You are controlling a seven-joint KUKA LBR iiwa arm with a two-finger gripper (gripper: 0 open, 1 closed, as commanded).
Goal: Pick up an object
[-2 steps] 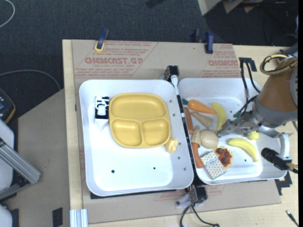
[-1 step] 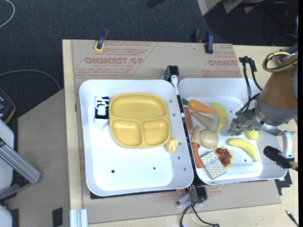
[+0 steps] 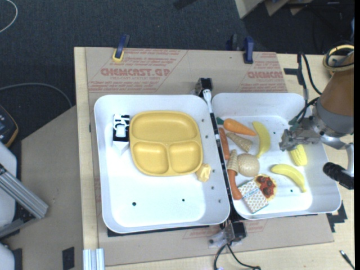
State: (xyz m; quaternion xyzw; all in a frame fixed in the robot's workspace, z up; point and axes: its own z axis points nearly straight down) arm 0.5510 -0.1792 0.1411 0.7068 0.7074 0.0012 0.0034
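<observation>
Nearest me, the pizza slice (image 3: pixel 265 185) lay at the right bin's (image 3: pixel 281 101) front beside a checkered block (image 3: pixel 252 196). "CHEMCAST" print read twice on the worktop (image 3: pixel 169 66). I counted one yellow divided plate (image 3: pixel 166 142) in the left bin (image 3: pixel 163 207). I counted two bananas; one banana (image 3: pixel 289 175) ran left-to-right, another (image 3: pixel 261 137) front-to-back. One carrot (image 3: pixel 239 127) lay crosswise. The pincer (image 3: pixel 292 140) sat over a small yellow piece (image 3: pixel 298 155); I could not tell its opening.

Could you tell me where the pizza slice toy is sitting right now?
The pizza slice toy lies in the right bin, near its front edge, just below the round beige toy and left of a banana.
</observation>
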